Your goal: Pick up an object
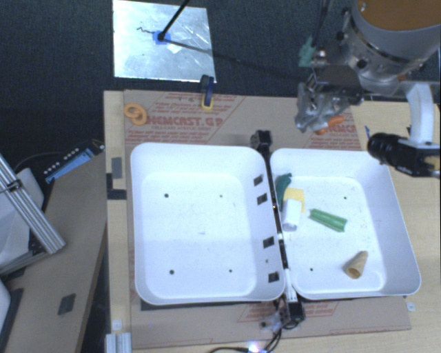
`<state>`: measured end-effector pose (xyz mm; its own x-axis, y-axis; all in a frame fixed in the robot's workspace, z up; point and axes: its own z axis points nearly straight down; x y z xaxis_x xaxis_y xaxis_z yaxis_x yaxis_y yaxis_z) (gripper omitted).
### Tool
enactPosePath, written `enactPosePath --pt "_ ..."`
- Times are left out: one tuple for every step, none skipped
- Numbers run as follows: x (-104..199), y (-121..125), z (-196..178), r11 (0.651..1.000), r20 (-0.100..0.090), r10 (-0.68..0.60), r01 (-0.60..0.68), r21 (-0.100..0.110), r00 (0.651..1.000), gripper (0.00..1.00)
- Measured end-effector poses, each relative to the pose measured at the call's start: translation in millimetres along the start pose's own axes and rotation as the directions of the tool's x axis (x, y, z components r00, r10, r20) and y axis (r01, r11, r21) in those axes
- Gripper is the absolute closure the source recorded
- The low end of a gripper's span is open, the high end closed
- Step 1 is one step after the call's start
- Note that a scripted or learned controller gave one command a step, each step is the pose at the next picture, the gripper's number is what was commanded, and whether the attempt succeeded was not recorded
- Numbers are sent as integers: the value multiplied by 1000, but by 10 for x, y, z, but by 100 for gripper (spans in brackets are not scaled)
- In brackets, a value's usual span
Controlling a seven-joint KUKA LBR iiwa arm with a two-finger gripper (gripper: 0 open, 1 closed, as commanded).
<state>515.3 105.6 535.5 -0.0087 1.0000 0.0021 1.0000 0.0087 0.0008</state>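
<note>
The gripper [318,118] hangs above the far edge of the right bin [396,227], over the cardboard sheet [275,114] beyond the bin's rim. A small orange piece [333,123] shows at its fingertips, but whether it is clasped there or lies on the board behind cannot be told, nor how the jaws stand. Above the gripper rises the grey wrist with the orange band [400,14].

Inside the right bin, against its left wall, lie a dark green piece [283,185], a yellow block [294,196] touching it, and a white object [291,216] just below the yellow one. A green elongated object [328,220] lies near the bin's middle, and a tan cone [356,264] rests toward the near right corner. The left bin [148,207] adjoins the right bin, joined by black clips [262,199].
</note>
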Motion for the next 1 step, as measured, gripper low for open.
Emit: enactPosePath --pt "618 -300 5 1000 -1 -3 3 0 1000 100"
